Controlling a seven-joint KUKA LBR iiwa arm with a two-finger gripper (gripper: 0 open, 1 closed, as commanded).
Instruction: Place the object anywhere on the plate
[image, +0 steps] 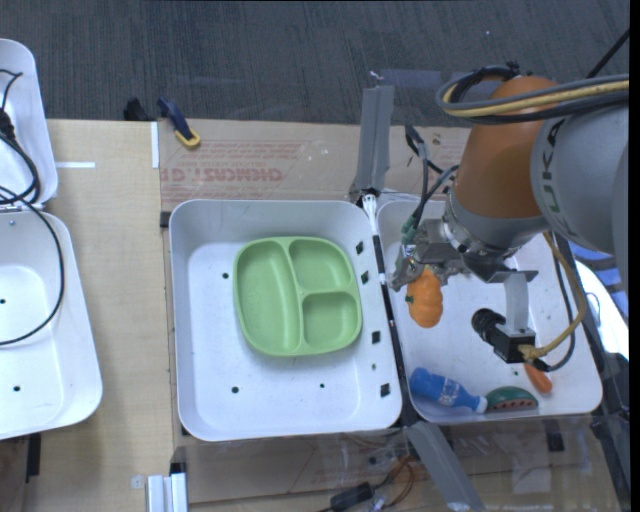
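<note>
You see the end effector (424, 277) over the right bin (570, 395), near its 9 o'clock wall, clamped on an orange object (426, 300) that hangs below the fingers. The green plate (297, 295), three compartments, sits in the middle of the left bin (200, 330), at 9 o'clock from the object, bin walls between them. At the right bin's 6 o'clock: a blue bottle (448, 391) and a dark green item (511, 400). Table (120, 200) is tan.
</note>
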